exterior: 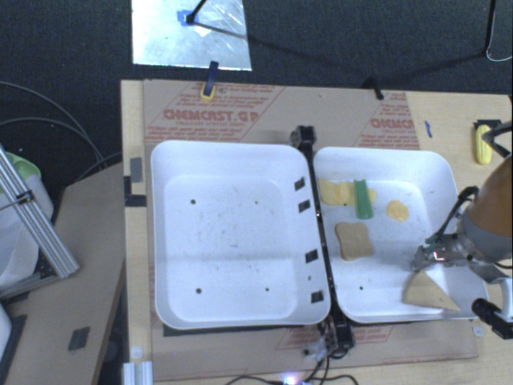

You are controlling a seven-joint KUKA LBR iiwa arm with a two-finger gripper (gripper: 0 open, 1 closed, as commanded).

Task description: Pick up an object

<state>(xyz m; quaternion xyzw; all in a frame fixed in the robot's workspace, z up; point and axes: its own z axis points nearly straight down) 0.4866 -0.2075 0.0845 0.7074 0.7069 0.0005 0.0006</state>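
Camera view is showing my gripper (pixel 433 257) hovering just above the tan wedge (pixel 430 293) in the right bin's (pixel 377 160) near corner, grip state indeterminable, and I am judging the wedge light, soft and best pinched across its narrow tip.

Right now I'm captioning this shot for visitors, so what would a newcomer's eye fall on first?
Probably the small cluster of things in the right bin: a green stick lying beside yellow pieces, a tan biscuit-like shape below them, and a tan wedge near the front corner. Then the gripper, just above that wedge at the bin's right side.
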